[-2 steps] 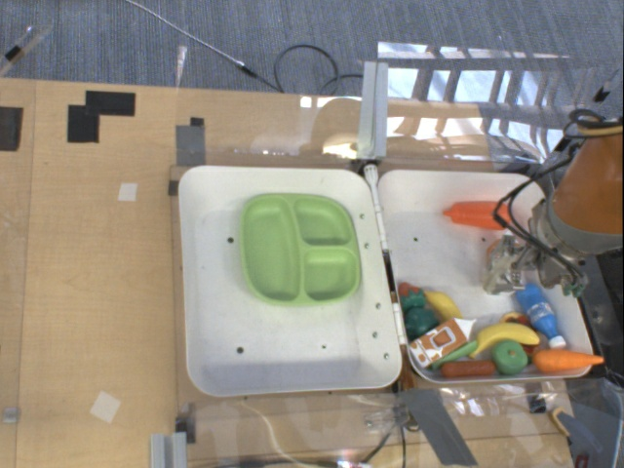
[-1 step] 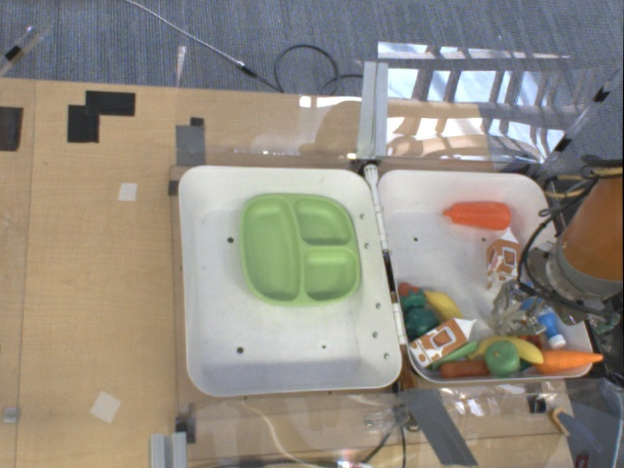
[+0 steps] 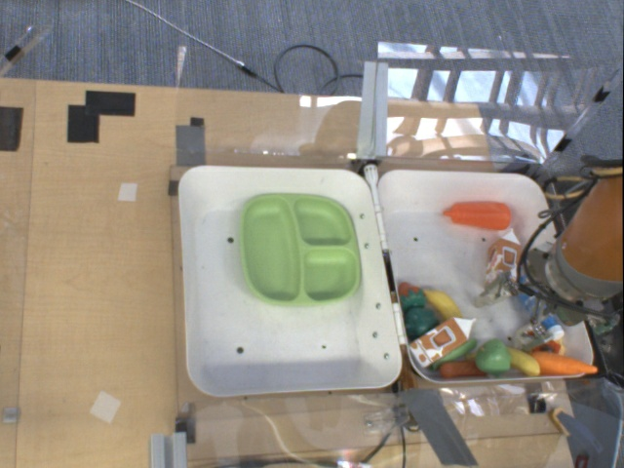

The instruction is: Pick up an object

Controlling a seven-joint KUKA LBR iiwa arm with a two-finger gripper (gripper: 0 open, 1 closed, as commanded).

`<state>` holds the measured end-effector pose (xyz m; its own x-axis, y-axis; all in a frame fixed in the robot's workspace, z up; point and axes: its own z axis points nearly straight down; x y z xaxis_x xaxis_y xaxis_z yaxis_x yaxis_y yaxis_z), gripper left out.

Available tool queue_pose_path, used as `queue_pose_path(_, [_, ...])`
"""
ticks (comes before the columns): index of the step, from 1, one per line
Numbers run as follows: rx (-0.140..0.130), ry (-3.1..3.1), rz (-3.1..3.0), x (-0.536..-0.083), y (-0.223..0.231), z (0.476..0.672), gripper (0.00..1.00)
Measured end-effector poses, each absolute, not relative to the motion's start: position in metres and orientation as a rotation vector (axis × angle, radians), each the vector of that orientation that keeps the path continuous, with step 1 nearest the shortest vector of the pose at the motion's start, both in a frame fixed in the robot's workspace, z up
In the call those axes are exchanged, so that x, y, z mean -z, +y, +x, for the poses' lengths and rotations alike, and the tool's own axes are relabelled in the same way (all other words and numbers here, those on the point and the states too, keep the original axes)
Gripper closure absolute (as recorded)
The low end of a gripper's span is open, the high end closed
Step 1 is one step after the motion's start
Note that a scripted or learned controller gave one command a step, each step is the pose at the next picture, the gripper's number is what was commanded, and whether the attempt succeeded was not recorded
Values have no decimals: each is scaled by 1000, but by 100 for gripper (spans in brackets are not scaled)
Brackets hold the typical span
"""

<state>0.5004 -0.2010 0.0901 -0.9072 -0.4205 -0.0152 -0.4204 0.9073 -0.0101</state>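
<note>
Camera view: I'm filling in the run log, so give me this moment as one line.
arm: over right bin | claw: low among toys, grip unclear | left bin: green tray | carrot: loose, far end

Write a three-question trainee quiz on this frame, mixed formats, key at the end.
1. True or false: the green divided plate lies in the left bin.
2. Multiple choice: where in the right bin does the single orange carrot lie? A) near the far wall, apart from the pile; B) buried in the toy food pile; C) on the plate.
3. Fill in: the arm's orange band shows at the view's ____ edge.

Key: 1 true; 2 A; 3 right.
</note>
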Motion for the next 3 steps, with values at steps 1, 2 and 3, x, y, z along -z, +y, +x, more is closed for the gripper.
queue_pose_path(1, [6, 3083, -519, -90, -163, 566, 0])
queue_pose_path(2, [4, 3104, -398, -88, -197, 618, 0])
queue_pose_path(3, [4, 3102, -425, -89, -206, 571, 0])
